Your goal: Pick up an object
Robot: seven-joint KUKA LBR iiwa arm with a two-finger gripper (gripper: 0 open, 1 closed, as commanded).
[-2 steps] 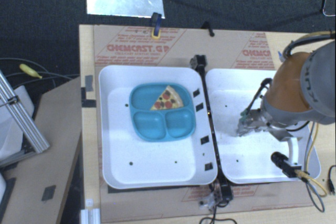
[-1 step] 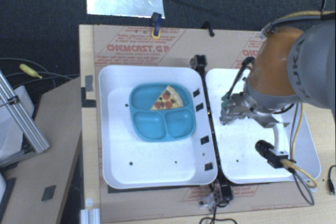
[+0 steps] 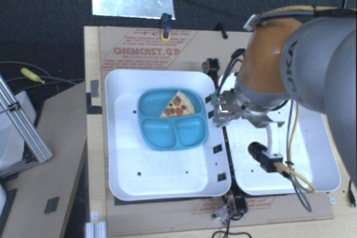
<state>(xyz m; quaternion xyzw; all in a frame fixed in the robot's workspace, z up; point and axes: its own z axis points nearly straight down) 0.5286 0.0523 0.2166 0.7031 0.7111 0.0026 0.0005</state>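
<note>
Camera view shows the desk (image 3: 150,44) from above at a slant, with two shallow white bins side by side on it. The left bin (image 3: 120,175) holds a blue divided plate (image 3: 167,136) lying flat near the bin's middle, a little toward its far edge. The plate has three compartments, and a slice of toy pizza (image 3: 177,105) lies in the far compartment, its tip pointing toward the desk's far edge, its crust toward the plate's centre ridge; the two near compartments carry nothing visible. The right bin (image 3: 318,175) is largely covered by the arm (image 3: 312,53), which reaches in from the desk's right side, its orange band above the grey wrist. The tool (image 3: 222,108) sits low at the seam between the two bins, just beside the right rim of the left bin and near the plate's right edge, apart from the pizza slice. Whether it is spread or pressed together cannot be told, since the wrist hides it, and nothing can be seen gripped by it. A black fitting with yellow and grey cables (image 3: 293,175) hangs from the arm over the right bin, toward the desk's near edge
</note>
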